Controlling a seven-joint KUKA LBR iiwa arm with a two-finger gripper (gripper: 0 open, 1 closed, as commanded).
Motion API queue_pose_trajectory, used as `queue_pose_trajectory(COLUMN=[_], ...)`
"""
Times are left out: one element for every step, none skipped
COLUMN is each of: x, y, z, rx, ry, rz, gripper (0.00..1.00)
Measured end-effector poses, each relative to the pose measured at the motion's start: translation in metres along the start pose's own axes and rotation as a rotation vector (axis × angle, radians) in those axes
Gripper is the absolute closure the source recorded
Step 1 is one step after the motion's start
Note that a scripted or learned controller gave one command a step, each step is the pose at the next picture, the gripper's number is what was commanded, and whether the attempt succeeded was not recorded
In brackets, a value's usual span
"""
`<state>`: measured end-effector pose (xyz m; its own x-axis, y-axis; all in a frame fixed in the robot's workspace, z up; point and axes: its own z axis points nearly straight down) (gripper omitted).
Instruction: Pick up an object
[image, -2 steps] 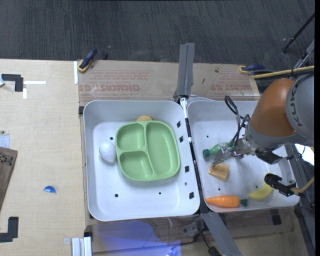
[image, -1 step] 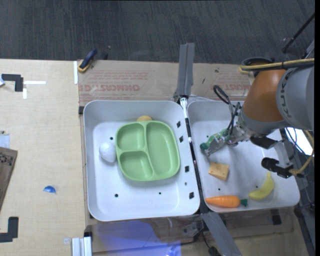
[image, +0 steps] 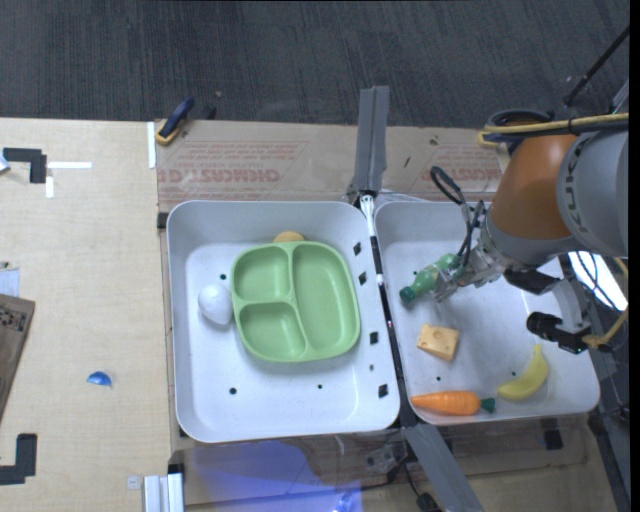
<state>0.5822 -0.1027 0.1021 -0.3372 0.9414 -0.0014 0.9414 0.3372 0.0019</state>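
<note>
The end effector (image: 462, 278) sits low in the right-hand shallow white bin (image: 570, 400), reaching in from the right under the arm's orange band, with its tip against a green, bottle-like plastic object (image: 425, 282) that lies on its side near the bin's left wall. Whether it is open or closed on that object cannot be told; the arm's body and the dark wrist hardware hide the contact.

The same bin also carries a yellow wedge of toy cheese (image: 438, 342) just below the green object, an orange toy carrot with a green stub (image: 447, 403) along the near edge, and a yellow toy banana (image: 527, 376) toward the right corner.

The left-hand white bin (image: 190, 330) holds a pale green three-compartment tray (image: 296, 300), a small white ball (image: 214, 302) touching the tray's left rim, and a yellowish object (image: 289, 238) peeking from behind its far edge.

As for progress, the approach looks done and the green object seems the chosen target, yet it rests on the bin floor. Securing it and lifting it clear both appear to remain.
</note>
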Motion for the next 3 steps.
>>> queue_pose_trajectory(x=[-0.003, 0.049, 0.037], y=[-0.005, 0.048, -0.044], z=[0.001, -0.089, -0.094], rx=[0.002, 0.001, 0.003], ry=[0.001, 0.0, 0.001], rz=[-0.309, -0.045, -0.151], gripper=[1.0, 1.0, 1.0])
